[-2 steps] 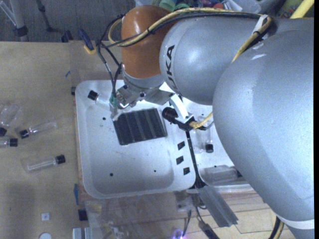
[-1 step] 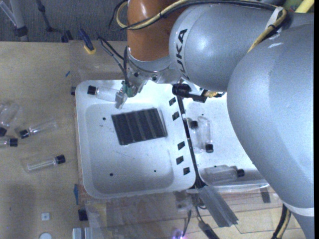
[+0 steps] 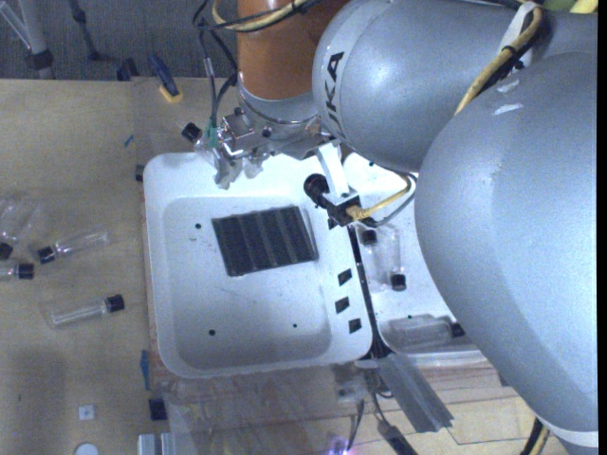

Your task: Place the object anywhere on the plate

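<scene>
A dark ribbed rectangular plate (image 3: 266, 241) lies flat in the middle of the left white bin (image 3: 180, 339). My gripper (image 3: 235, 167) hangs over the bin's far rim, above and a little left of the plate's far edge. I see nothing in it, and its small metal parts are too cluttered to read. In the right bin, partly hidden by the arm, lies a small clear vial with a black cap (image 3: 395, 275).
The grey arm (image 3: 474, 159) covers most of the right bin and the right side of the view. Several clear capped vials (image 3: 85, 309) lie loose on the wooden bench left of the bins. A blue clamp (image 3: 167, 80) sits at the bench's far side.
</scene>
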Available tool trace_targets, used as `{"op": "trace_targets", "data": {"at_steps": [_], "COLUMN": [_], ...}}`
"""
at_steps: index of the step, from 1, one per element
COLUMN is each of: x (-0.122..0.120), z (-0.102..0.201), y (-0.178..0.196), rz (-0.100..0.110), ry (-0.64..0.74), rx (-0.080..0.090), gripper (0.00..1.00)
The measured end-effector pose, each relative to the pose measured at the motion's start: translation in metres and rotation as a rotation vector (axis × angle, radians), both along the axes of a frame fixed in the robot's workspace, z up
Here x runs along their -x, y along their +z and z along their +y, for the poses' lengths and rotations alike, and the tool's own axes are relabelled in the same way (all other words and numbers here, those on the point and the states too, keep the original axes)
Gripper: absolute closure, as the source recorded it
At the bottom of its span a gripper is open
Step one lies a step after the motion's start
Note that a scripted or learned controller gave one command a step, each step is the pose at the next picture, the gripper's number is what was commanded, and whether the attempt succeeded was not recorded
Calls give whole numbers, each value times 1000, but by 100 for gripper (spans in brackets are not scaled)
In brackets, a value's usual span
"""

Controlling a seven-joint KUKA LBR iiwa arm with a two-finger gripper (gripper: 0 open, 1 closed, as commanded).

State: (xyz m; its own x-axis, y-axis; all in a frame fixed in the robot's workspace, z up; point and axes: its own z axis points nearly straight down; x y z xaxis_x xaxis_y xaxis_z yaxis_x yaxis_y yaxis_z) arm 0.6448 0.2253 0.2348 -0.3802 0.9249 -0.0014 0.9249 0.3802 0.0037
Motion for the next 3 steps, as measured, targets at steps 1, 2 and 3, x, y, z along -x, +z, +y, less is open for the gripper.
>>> {"op": "trace_targets", "data": {"at_steps": [1, 2, 3], "x": [1, -11, -6], "z": [-50, -23, 0], "y": [62, 84, 34], "rz": [1, -4, 6], "ry": [-20, 652, 444], "rx": [0, 2, 0], "gripper": [100, 100, 100]}}
